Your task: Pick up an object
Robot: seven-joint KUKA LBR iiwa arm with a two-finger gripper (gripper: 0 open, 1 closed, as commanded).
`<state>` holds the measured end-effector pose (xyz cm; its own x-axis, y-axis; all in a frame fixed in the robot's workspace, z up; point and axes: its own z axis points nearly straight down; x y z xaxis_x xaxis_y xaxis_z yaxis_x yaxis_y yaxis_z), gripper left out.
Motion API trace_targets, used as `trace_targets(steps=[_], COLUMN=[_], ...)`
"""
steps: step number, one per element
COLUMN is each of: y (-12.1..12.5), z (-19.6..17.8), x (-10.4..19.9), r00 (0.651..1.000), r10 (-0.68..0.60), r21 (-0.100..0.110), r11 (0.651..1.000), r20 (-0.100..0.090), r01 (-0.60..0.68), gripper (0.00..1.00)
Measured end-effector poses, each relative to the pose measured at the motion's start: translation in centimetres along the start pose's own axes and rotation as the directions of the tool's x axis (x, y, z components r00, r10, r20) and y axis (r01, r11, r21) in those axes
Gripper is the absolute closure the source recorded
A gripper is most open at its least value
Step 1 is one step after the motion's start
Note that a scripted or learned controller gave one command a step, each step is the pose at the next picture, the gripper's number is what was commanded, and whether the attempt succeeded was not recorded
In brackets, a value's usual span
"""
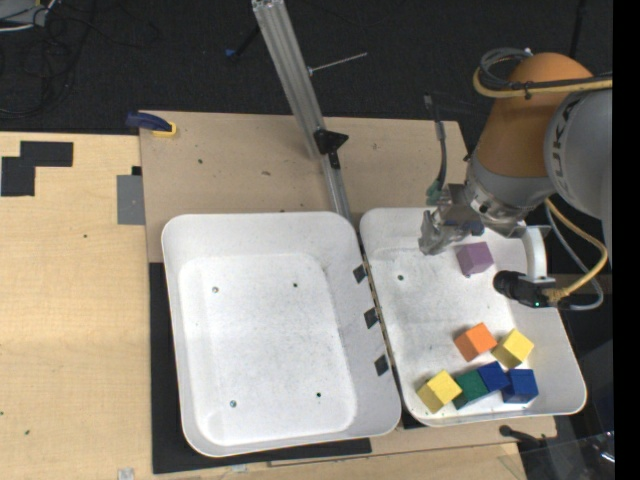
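2 shallow white plastic bins point(265, 423) point(560, 393). 7 small cubes in the right bin: 1 purple point(475, 258), 1 orange point(475, 341), 2 yellow point(514, 349) point(438, 390), 1 green point(470, 385), 2 blue point(494, 375) point(521, 386).

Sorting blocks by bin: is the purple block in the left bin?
No, the purple block lies in the right bin, beside the end effector.

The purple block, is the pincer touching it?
Apart. In the camera view, the pincer hangs just left of the purple block, with a strip of white bin floor showing between them.
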<state>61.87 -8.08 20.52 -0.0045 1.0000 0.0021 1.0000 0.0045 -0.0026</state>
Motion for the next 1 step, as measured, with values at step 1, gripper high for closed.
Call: trace_targets(steps=[1], y=[0.69], z=[0.35], x=[5.34], r00=[1.0], r10=[0.0], r21=[0.0], r11=[1.0], r20=[0.0], r01=[0.0], gripper=[1.0])
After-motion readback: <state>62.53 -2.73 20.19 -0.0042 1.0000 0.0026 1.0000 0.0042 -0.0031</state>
